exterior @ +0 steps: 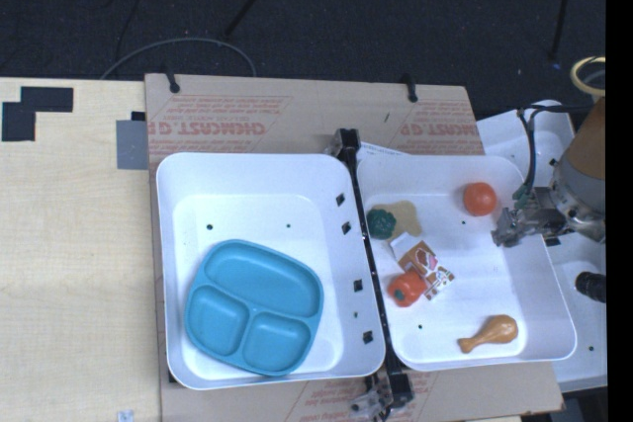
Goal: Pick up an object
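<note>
The right bin (539,336) holds several small objects. An orange-red ball (480,199) lies near its far right. A dark green piece (381,222) rests against a tan flat piece (406,213) at the left side. A small white and brown carton (425,265) lies beside a red tomato-like toy (405,289). A tan toy drumstick (490,333) lies at the front right. My gripper (517,224) hangs over the bin's right side, just right of and slightly nearer than the ball, with nothing seen in it.
The left bin (198,178) holds a blue divided plate (255,306). A black divider (361,252) with clips runs between the bins. Cardboard (297,119) lies under both bins. Cables and white paper (519,128) sit at the right, near the arm.
</note>
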